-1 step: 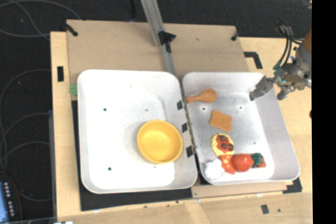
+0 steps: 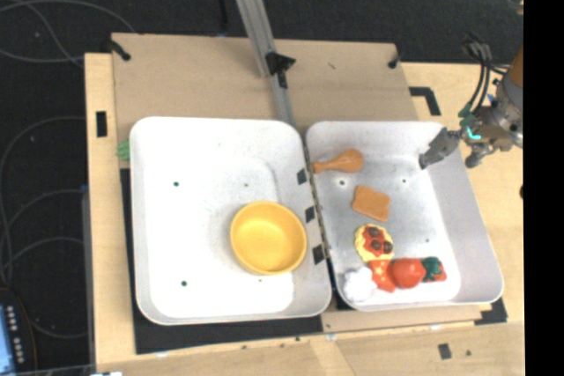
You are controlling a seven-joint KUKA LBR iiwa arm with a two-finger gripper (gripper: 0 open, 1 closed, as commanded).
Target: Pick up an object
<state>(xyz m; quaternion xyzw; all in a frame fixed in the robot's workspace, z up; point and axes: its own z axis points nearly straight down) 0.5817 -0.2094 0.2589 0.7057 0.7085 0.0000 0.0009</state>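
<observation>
Yellow bowl [image 2: 268, 237]; 2 white bins [image 2: 176, 154]; orange slab [image 2: 371, 203]; red tomato [image 2: 406, 273]; tan drumstick [image 2: 339, 161].

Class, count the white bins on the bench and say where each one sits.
2. The left bin holds a yellow bowl; the right bin, touching it along the middle, holds the small toys. None seems hidden.

Both bins [image 2: 211, 145] look like smooth white plastic, faintly speckled. The yellow bowl [image 2: 268, 237] is glossy plastic. The surface [image 2: 194, 75] is matt tan board, like cardboard or wood. The slanted pole [image 2: 251, 0] looks like dull grey metal.
</observation>
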